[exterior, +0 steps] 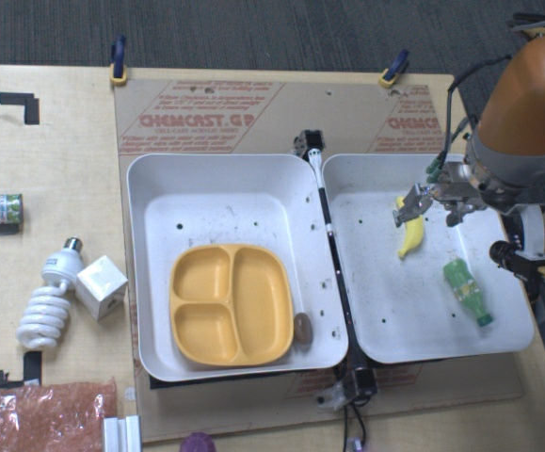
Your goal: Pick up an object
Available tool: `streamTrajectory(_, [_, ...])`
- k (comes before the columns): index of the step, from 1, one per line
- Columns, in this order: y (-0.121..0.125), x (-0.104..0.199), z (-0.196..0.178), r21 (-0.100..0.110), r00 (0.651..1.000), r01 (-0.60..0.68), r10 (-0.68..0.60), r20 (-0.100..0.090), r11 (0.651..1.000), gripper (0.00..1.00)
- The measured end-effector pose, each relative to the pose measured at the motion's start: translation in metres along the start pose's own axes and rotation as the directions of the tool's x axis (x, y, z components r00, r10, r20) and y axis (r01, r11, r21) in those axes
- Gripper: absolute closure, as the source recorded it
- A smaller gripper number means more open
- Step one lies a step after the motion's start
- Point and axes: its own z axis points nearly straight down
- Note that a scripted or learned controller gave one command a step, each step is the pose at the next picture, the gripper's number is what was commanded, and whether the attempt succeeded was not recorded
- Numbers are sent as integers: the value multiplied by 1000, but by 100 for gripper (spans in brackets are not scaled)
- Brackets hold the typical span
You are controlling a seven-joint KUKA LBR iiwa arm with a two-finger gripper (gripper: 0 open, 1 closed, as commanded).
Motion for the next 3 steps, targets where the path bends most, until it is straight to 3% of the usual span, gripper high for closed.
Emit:
streamTrajectory(1, [32, -57, 112, -1, 1000, -2, 2, 0, 1000, 0])
streamTrajectory(2, [33, -58, 102, -2, 1000, -4, 4, 1, 1000, 100])
streamTrajectory(3, [-63, -42, -9, -1, 1000, -2, 2, 0, 1000, 100])
